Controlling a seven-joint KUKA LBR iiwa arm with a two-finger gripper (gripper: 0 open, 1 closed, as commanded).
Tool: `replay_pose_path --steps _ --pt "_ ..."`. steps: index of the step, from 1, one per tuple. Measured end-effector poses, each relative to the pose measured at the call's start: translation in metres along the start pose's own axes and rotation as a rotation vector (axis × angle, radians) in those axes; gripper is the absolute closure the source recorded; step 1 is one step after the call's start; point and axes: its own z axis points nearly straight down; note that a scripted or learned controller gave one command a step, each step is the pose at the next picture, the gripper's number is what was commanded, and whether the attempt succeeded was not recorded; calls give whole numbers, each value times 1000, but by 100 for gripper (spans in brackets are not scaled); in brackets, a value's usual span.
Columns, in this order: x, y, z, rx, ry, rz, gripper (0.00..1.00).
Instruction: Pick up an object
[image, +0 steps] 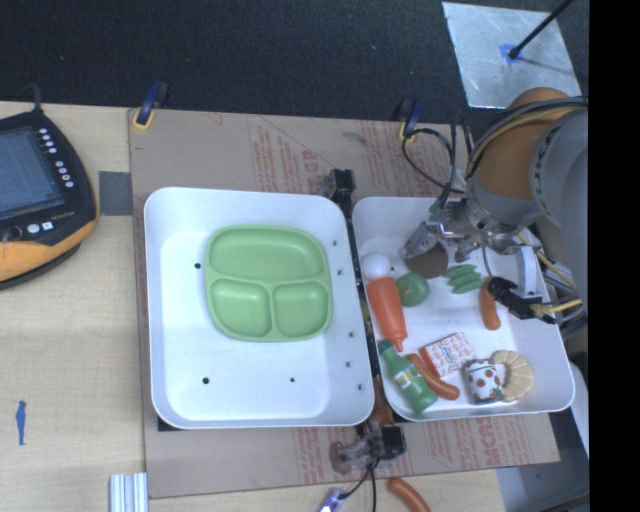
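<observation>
Camera view: gripper (432, 243) low over right bin (560, 350), above brown object (430, 264); finger state indeterminate.

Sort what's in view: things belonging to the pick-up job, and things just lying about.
Job:
gripper
right bin
carrot
green bottle
white egg
brown object under the gripper

Lying about:
green divided plate in the left bin
teach pendant
blue clamp

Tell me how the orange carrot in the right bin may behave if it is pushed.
The carrot looks smooth and rounded, so it may roll sideways. It tapers, so it would probably curve. A green bottle lies at its lower end and could block it.
</observation>
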Motion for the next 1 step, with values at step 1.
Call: replay_pose_path --steps 1 --pt "-19 13 -1 -3 0 2 0"
